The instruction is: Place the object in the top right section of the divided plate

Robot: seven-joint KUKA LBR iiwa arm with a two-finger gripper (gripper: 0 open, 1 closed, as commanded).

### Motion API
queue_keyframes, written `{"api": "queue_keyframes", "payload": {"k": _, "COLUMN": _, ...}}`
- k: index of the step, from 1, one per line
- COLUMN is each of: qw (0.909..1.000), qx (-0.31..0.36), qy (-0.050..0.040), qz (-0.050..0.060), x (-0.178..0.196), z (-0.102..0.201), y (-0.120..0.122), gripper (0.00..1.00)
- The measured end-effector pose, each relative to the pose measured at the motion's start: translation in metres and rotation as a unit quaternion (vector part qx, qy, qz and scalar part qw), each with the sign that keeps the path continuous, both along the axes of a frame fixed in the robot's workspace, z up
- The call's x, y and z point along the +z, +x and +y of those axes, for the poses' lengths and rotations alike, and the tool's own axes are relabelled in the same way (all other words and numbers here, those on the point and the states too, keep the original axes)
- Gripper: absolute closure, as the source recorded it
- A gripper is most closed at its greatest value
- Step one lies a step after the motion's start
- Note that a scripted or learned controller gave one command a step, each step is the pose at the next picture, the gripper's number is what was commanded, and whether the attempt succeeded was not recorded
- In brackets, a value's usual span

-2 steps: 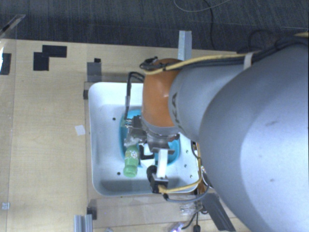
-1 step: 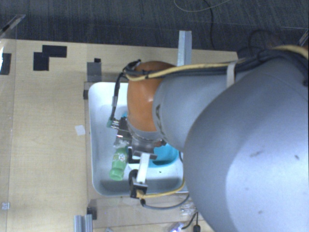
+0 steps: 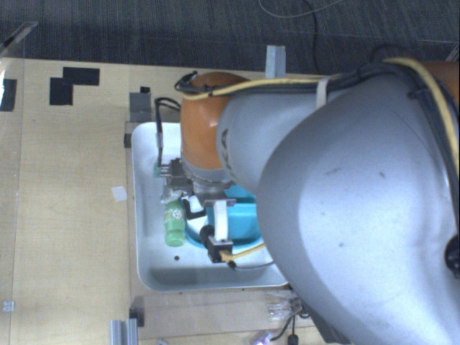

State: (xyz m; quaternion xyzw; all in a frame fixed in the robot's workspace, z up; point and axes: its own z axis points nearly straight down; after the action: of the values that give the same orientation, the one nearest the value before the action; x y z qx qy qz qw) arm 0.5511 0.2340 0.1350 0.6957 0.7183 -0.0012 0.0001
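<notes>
camera view shows you the green bottle (image 3: 174, 225) lying in the white bin (image 3: 147, 192), touching the left rim of the blue divided plate (image 3: 243, 220), not inside any section. the gripper (image 3: 194, 208) hangs just beside the bottle, over the plate's left part. you cannot tell its state, the wrist covers it. the grey arm (image 3: 345, 192) hides most of the plate.

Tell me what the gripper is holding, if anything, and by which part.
Cannot be told. The gripper sits over the blue plate, beside a green bottle; no object shows between its fingers.
</notes>
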Motion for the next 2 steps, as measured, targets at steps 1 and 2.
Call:
{"api": "queue_keyframes", "payload": {"k": 1, "qw": 0.9337, "qx": -0.357, "qy": 0.0159, "qz": -0.015, "x": -0.0262, "z": -0.0085, "y": 0.0276, "gripper": 1.00}}
{"api": "queue_keyframes", "payload": {"k": 2, "qw": 0.9436, "qx": -0.331, "qy": 0.0122, "qz": -0.004, "x": -0.0184, "z": -0.0164, "y": 0.0334, "gripper": 1.00}}
